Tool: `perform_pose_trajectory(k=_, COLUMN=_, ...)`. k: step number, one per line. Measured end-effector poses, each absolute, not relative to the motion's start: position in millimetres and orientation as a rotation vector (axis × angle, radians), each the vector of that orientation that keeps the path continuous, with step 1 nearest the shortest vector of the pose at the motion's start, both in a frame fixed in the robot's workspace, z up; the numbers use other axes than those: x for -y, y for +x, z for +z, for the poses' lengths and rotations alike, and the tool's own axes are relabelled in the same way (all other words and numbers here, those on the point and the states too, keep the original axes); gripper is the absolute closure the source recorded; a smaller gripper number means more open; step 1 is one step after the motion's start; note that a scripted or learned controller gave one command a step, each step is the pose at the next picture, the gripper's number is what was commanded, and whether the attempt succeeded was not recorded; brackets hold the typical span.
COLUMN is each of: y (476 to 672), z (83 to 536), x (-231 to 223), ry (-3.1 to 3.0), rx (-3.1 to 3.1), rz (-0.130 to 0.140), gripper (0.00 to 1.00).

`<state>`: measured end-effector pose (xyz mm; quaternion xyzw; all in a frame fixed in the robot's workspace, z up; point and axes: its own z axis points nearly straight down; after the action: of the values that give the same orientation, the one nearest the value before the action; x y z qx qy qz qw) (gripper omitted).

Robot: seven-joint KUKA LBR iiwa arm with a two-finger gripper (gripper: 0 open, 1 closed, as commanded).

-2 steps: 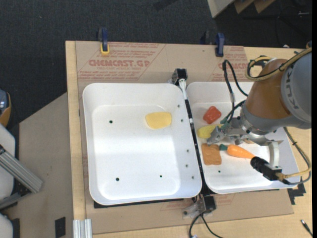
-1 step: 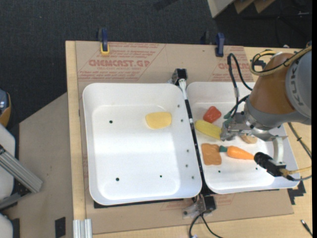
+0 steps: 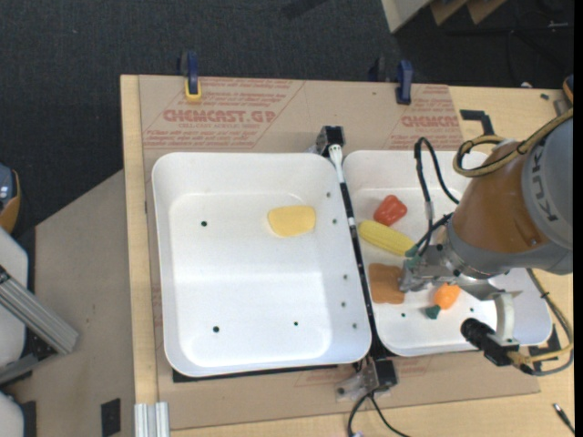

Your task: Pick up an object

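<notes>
The right bin (image 3: pixel 401 335) holds a red pepper (image 3: pixel 390 209), a yellow corn cob (image 3: pixel 385 238), a brown flat piece (image 3: pixel 384 283) and a small orange carrot with a green tip (image 3: pixel 443 299). A yellow lemon-like piece (image 3: pixel 291 220) lies in the left bin (image 3: pixel 237 335). My gripper (image 3: pixel 416 271) hangs low in the right bin, between the corn cob and the carrot, just right of the brown piece. The arm's wrist covers the fingers from above.
The orange-banded arm (image 3: pixel 496 212) covers the right half of the right bin, with black cables looping above it. A black divider clip (image 3: pixel 331 139) sits at the top between the bins. Blue clamps (image 3: pixel 190 66) hold the board's far edge.
</notes>
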<state>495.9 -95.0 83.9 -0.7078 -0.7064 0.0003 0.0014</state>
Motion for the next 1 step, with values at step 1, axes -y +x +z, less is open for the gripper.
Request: perform_pose_trajectory(k=1, y=545.3, z=85.1, x=116.5, ry=-2.225, rx=2.226, rz=-0.003, gripper=1.00)
